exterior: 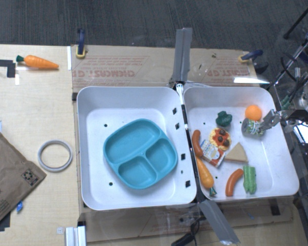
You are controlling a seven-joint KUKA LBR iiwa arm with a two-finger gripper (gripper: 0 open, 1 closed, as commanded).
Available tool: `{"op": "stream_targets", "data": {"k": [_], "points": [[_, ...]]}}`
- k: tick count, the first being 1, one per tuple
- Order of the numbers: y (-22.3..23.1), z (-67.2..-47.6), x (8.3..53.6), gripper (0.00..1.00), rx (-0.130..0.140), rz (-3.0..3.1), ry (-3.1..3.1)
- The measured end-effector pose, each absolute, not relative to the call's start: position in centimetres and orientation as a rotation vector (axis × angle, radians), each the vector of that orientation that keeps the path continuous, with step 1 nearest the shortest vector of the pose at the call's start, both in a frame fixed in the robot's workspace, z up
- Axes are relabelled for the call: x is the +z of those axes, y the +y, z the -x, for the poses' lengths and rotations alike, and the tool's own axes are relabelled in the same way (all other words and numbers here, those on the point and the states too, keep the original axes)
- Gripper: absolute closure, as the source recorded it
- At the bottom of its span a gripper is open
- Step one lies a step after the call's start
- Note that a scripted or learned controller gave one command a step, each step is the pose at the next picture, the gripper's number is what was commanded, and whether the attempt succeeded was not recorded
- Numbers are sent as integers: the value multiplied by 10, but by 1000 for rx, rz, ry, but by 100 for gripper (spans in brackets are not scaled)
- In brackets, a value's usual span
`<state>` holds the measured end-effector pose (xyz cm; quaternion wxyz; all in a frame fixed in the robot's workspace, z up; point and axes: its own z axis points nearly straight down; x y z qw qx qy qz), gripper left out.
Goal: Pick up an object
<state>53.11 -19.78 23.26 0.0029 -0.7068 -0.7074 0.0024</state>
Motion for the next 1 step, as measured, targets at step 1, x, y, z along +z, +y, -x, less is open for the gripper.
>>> {"op": "stream_targets", "data": {"k": [1], "points": [[-147,-493,88,0,3,2151,-2283]]}}
